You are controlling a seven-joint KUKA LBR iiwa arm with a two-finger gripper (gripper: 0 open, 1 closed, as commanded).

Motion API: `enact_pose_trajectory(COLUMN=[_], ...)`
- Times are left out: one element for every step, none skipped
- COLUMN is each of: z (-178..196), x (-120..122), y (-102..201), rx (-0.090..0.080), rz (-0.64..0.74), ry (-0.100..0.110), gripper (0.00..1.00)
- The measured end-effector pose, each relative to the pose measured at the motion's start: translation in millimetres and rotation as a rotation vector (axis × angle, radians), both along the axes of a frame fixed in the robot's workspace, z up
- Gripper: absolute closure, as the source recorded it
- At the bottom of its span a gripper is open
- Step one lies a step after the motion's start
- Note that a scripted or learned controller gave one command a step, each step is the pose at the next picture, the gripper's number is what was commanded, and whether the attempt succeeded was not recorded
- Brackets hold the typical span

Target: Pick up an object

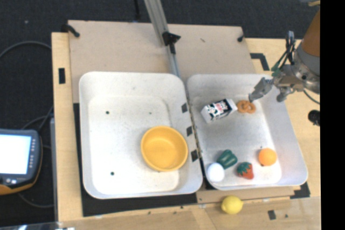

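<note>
Nearest you, a lemon (232, 204) sits on the bench outside both bins, so it's likely out of play. In the right bin (285, 132), the low edge collects a white ball (215, 172), a green piece (227, 158), a strawberry (245, 170) and an orange (267, 157); they're bunched near the rim, probably rolled or dropped there, and tight for fingers. The left bin (108, 116) holds just a yellow bowl (164, 148), upright, near the divider.

Further back in the right bin, a small milk carton (219, 109) lies tipped on its side, white with dark print. Just beside it, apart by a sliver, sits your likeliest target: a small round tan-brown thing, pretzel or cookie (247, 107), flat and low, so hard to pinch.

Farthest, the gripper (272, 90) hangs at the bin's upper right, fingers spread wide, nothing between them. One finger tip points down toward the cookie. You're poised for a descent, grasp not yet made.
</note>
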State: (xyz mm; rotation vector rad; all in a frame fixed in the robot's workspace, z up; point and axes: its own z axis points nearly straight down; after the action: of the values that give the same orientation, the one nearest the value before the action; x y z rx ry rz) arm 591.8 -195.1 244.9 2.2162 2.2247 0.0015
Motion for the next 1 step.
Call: enact_pose_trajectory(z=[0.0], x=[0.0], y=[0.0], rx=[0.000], rz=[0.000], ry=[0.000], gripper=[0.00])
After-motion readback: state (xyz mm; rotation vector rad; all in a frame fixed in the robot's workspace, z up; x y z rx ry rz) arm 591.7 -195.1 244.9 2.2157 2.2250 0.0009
